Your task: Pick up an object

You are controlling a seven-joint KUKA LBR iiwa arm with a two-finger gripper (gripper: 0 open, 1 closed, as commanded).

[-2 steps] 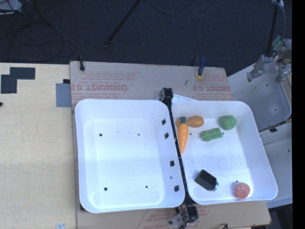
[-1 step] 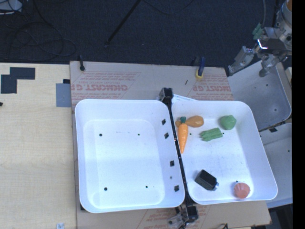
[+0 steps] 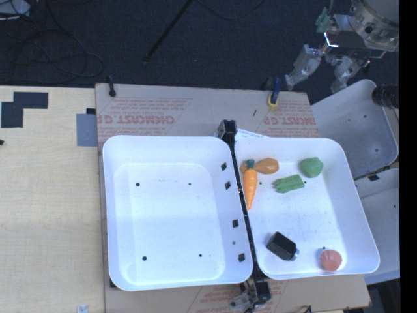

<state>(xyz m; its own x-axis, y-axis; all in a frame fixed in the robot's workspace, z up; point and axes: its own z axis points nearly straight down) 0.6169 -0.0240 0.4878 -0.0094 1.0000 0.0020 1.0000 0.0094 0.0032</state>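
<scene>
Fingers: I saw the gripper (image 3: 326,74) high at the upper right, beyond the bins, its two fingers (image 3: 301,67) spread wide with nothing between them.
Arm: grey wrist above them, with an orange band at the top edge of the view.
Targets: every candidate lay in the right bin (image 3: 355,194), well apart from the gripper: a toy carrot (image 3: 249,186), an orange piece (image 3: 266,166) just beside its top, a flat green piece (image 3: 288,184), a rounder green piece (image 3: 312,167), a black block (image 3: 282,246) and a pink ball (image 3: 330,260).
Risk: I judged the carrot the awkward choice; it lay against the black divider (image 3: 238,201), so a finger could strike the wall and push it aside. The pink ball sat near the bin's corner and could roll from closing fingers.
Surroundings: left bin (image 3: 111,207) beside it on cardboard (image 3: 156,113) over the tabletop (image 3: 45,194); cables on the dark floor.
Obstructions: nothing stood between gripper and bin that I could see.
</scene>
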